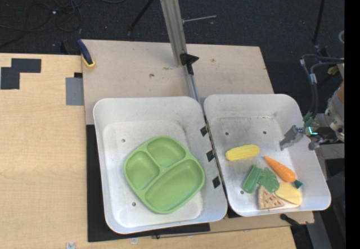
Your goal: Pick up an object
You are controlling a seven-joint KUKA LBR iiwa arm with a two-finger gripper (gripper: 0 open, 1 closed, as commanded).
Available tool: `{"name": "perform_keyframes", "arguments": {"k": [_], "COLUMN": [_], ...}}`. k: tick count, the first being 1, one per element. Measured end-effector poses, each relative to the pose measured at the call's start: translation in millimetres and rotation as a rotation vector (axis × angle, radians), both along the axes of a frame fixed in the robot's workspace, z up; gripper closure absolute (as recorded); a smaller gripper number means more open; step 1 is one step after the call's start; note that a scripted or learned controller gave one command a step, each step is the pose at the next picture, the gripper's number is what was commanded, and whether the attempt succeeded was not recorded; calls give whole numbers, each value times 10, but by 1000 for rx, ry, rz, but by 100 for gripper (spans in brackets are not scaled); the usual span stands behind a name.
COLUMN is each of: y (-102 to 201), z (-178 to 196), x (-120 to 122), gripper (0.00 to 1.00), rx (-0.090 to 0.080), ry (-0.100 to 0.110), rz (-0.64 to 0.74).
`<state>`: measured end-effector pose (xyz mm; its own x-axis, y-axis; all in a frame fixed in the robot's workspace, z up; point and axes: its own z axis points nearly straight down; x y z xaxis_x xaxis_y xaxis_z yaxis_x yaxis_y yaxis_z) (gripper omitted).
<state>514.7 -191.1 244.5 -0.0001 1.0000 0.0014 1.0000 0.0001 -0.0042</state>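
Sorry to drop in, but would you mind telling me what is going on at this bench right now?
A robot arm reaches in from the right, its claw poised at the right edge of the right bin. That bin holds a toy corn cob, carrot, a green vegetable and a waffle piece. Nothing sits in the claw. The left bin holds a green divided plate.

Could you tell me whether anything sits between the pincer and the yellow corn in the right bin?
Nothing visible does: the pincer is at the right bin's right side, and bare bin floor separates it from the corn.
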Motion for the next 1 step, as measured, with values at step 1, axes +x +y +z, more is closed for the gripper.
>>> {"name": "perform_keyframes", "arguments": {"k": [1], "y": [0], "z": [5], "x": [3], "gripper": [0], "rx": [0], "ry": [-1], "rz": [0]}}
